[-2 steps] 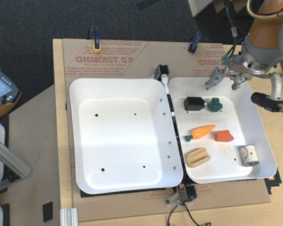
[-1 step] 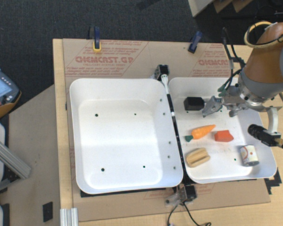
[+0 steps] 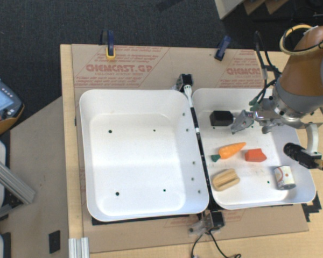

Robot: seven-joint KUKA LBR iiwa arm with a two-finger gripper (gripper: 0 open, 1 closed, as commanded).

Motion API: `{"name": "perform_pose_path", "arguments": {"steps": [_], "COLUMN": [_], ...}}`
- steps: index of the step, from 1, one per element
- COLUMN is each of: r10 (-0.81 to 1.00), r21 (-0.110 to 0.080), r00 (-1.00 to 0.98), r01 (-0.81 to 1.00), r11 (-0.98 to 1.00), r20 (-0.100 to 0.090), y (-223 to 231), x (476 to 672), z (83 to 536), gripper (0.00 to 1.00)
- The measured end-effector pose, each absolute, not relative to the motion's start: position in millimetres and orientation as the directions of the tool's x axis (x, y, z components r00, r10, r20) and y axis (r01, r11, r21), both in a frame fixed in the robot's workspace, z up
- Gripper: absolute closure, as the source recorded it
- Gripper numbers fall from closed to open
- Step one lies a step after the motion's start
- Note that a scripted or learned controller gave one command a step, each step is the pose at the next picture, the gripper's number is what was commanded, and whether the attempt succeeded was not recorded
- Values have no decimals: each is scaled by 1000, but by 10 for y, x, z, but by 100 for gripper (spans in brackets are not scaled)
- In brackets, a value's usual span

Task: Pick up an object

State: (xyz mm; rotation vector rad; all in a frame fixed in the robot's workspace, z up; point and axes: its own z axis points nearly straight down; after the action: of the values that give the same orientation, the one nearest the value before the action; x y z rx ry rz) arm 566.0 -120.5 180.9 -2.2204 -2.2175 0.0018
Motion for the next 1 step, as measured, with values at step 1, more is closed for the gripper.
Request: {"name": "perform_pose_path", "arguments": {"steps": [1], "r10": [1000], "r21": [-3], "r00": [-1], "r01": [1000], "r11": [1], "r20": [1], "y": [-953], "x": [5547], "z": [1665], "gripper": [0]}}
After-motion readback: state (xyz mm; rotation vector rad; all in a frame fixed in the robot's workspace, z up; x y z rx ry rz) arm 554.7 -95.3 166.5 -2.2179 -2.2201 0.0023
